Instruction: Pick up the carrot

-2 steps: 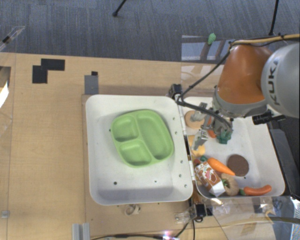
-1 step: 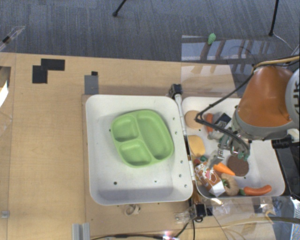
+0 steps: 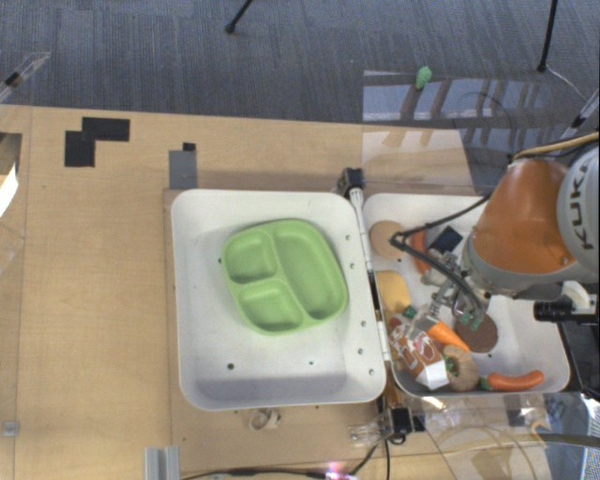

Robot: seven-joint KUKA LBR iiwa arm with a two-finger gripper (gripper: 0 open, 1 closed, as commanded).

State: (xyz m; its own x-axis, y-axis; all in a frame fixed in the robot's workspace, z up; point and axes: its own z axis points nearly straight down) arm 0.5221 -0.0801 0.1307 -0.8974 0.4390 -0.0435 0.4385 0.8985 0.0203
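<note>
The carrot (image 3: 448, 336) lies unlifted in the right bin (image 3: 553, 375), just beside the end effector (image 3: 457, 307) hovering above it, whose open-or-closed state I cannot tell, so the pick looks not yet done.

A light wooden worktop (image 3: 94, 309) fills most of the scene, with black L-shaped tape marks (image 3: 94, 138) near its far left corner. Beyond its far edge lies grey ribbed carpet (image 3: 187, 47), crossed by thin black stand legs (image 3: 242, 14). A clear plastic panel (image 3: 422, 122) stands behind the right side, catching pale reflections.
</note>
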